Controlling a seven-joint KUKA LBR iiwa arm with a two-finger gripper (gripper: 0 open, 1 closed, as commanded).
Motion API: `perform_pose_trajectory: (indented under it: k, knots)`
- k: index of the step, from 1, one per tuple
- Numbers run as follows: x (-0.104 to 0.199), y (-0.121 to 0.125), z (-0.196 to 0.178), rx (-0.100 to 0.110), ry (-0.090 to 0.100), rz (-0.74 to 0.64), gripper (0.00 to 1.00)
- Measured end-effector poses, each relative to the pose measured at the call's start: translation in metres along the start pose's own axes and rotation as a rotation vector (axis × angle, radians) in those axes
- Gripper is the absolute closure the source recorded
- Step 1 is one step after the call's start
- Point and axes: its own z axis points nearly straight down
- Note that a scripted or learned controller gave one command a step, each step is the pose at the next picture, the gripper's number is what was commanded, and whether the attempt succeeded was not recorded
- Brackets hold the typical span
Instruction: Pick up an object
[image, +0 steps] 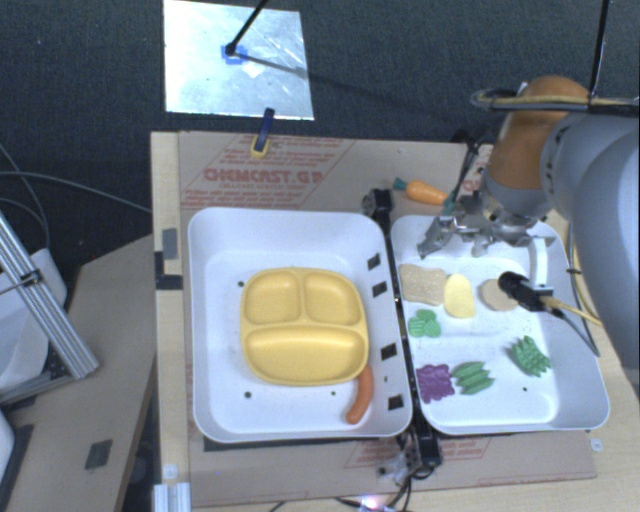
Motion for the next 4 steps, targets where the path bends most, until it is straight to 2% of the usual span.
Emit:
perform_pose_trajectory:
  k: [1, 2, 3, 4]
  knots:
    - [-0.037, -0.045, 0.039, -0.004, 0.002, 0.004, 0.0]
    - [0.009, -0.011, 0.037, -0.007, 0.001, -0.008, 0.0]
    - [-0.055, -0.088, 0.037, -0.005, 0.0, 0.006, 0.0]
    - [-0.113, -0.096, 0.037, -0.007, 0.0, 0.003, 0.0]
